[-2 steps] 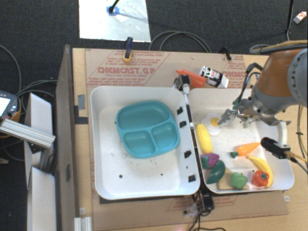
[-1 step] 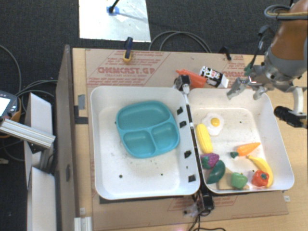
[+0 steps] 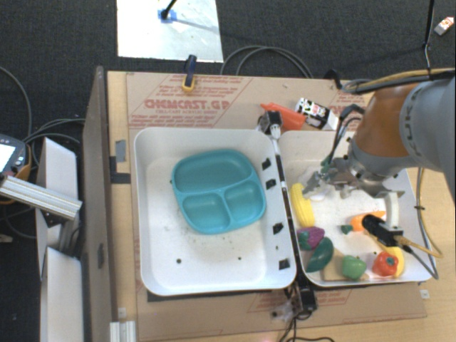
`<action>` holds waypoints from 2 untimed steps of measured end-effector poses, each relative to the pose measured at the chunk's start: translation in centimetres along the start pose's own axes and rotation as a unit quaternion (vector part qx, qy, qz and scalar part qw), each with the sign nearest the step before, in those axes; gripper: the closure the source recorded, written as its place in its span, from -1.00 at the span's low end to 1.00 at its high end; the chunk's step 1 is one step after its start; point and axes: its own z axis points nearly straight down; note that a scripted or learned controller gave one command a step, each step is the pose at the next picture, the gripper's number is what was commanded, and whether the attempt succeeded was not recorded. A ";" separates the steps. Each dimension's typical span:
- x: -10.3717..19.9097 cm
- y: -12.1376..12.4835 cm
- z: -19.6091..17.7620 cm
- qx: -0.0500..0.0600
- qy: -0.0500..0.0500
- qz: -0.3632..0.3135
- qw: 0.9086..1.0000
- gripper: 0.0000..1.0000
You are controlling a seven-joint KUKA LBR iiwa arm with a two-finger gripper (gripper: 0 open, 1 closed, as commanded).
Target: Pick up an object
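Note:
My gripper [image 3: 324,184] hangs low over the upper left part of the right bin [image 3: 407,191], just up and right of a yellow corn-like toy [image 3: 303,206]. Nothing shows held in it. Along the bin's front lie a purple toy [image 3: 311,236], a dark green toy [image 3: 321,254], a green pepper [image 3: 353,266] and a red and yellow fruit [image 3: 387,263]. An orange carrot-like piece [image 3: 360,224] rests right of the gripper, partly hidden by the wrist.
The left bin [image 3: 157,262] holds a teal divided plate [image 3: 217,191]. Black clips run along the wall between the bins [image 3: 276,191]. An orange-handled tool [image 3: 281,116] and a small white box [image 3: 313,110] lie behind the bins.

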 end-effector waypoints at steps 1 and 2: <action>-3.8 4.2 -4.8 -0.011 -0.004 0.001 1.000 -1.00; -0.1 9.3 3.6 -0.007 -0.001 -0.003 1.000 -1.00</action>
